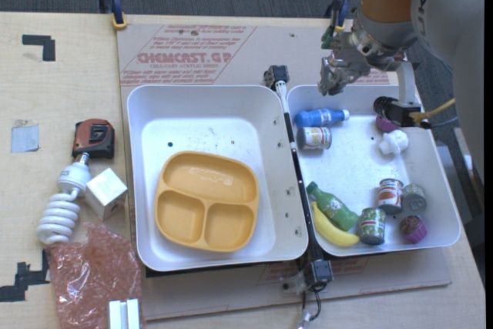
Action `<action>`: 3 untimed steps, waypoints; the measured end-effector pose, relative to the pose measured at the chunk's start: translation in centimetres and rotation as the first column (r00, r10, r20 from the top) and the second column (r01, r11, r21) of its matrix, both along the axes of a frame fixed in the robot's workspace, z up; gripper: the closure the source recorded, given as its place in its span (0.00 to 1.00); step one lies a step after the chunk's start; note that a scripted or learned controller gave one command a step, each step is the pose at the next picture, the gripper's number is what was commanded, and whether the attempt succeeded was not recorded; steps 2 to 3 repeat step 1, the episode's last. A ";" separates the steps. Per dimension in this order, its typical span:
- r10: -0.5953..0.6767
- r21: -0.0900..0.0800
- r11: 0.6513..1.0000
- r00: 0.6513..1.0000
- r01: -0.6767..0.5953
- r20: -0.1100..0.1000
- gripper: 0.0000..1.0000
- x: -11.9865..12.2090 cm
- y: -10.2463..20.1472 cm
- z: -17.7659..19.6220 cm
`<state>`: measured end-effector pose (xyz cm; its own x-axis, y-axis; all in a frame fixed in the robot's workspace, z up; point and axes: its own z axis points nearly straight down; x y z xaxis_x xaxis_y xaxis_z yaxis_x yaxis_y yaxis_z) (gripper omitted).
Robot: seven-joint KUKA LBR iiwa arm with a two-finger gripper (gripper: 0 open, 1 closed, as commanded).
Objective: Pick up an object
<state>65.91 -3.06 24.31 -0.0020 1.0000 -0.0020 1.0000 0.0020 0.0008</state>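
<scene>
Lettering in faded red on the brown board (192,54) behind the bins read roughly "CHEMCAST GP", with smaller lines under it too blurred to read. No can or bottle label was sharp enough to make out.

Two shallow white bins sat side by side. The left bin (146,166) held one yellow divided plate (206,200) with three compartments. The right bin (443,173) held the small objects. A blue bottle (320,117) with a white cap lay on its side near the far left corner, and a silver can (314,138) lay just beside it, nearer the camera. A crumpled white object (394,142) sat by the right wall, with a dark purple item (384,123) just behind it. At the near edge, a green bottle (333,206) lay at a slant, touching a yellow banana (333,230). A green-labelled can (372,226) stood next to them, a red-labelled can (390,195) and a grey can (414,199) just beyond, and a small purple object (411,228) near the corner.

The grey arm with its orange band reached in from the right. Its gripper (336,79) hung above the far rim of the right bin, apart from the blue bottle, with nothing visible between its fingers. How far they were parted could not be told.

Left of the bins lay a tape measure (93,139), a spiral light bulb (63,206), a white cube (106,189) and pink bubble wrap (91,273).
</scene>
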 end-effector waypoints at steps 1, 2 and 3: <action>0.000 0.000 1.000 1.000 0.000 -0.001 1.00 0.0 1.2 -0.6; 0.000 0.000 1.000 1.000 0.000 -0.001 1.00 0.0 1.2 -0.6; 0.000 0.000 1.000 1.000 0.000 -0.001 1.00 0.0 1.2 -0.6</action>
